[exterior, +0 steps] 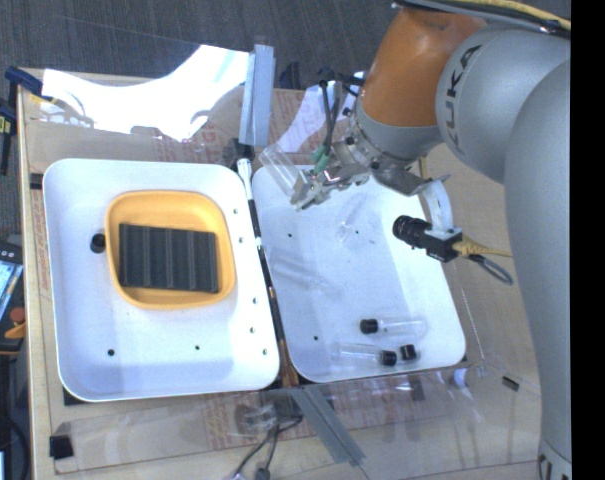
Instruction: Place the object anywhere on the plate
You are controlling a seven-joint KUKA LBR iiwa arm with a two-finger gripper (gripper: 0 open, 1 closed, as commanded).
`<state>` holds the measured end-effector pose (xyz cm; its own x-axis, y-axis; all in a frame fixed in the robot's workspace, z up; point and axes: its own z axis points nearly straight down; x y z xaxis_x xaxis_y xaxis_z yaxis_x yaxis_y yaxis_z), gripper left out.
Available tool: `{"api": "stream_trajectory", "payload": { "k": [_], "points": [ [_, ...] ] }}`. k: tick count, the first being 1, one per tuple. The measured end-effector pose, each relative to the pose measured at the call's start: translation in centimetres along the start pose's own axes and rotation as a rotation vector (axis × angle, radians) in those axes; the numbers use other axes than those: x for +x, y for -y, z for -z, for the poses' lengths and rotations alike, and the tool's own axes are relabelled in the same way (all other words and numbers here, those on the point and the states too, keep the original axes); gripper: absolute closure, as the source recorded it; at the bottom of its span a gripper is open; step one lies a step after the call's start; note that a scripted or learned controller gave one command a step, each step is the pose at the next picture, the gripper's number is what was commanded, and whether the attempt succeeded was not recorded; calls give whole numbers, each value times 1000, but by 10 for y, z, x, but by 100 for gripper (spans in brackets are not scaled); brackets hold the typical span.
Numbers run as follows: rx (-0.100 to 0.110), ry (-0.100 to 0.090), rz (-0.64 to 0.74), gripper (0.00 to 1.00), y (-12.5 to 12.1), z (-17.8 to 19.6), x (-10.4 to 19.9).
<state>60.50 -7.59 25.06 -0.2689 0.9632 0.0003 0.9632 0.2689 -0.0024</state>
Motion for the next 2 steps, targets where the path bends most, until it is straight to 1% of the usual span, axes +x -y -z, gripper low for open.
{"api": "stream_trajectory", "payload": {
  "k": [1, 2],
  "points": [
    [0, 0, 0, 0, 0, 0, 0],
    [2, 0, -35, 0, -14, -35, 27]
  ]
}}
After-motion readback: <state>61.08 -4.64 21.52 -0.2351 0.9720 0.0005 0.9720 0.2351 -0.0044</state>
